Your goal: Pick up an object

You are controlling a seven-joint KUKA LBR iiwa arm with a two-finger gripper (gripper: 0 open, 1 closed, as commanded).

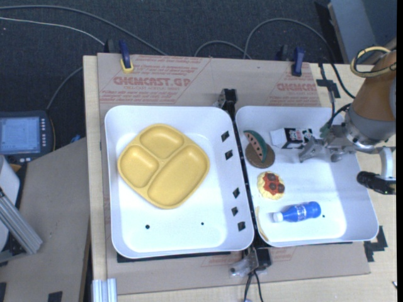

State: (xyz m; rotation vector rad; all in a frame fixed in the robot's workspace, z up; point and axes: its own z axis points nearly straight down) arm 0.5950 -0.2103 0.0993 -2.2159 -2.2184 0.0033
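Observation:
The right bin [352,225] holds several small items. A brown and green watermelon-slice toy [257,148] lies at its left side. Just below it sits a round yellow piece with red spots [271,185]. A blue bottle [298,212] with a white cap lies on its side near the front wall. At the back lies a small black and white item [291,136]. My gripper [322,148] hangs over the right bin's back half, just right of the black and white item, with nothing seen in it.
The left bin [126,231] holds a yellow divided plate [164,165]. A black divider with clips [236,168] runs between the bins. The arm's orange band [378,99] stands over the right bin's far right edge. Cables run behind the bench.

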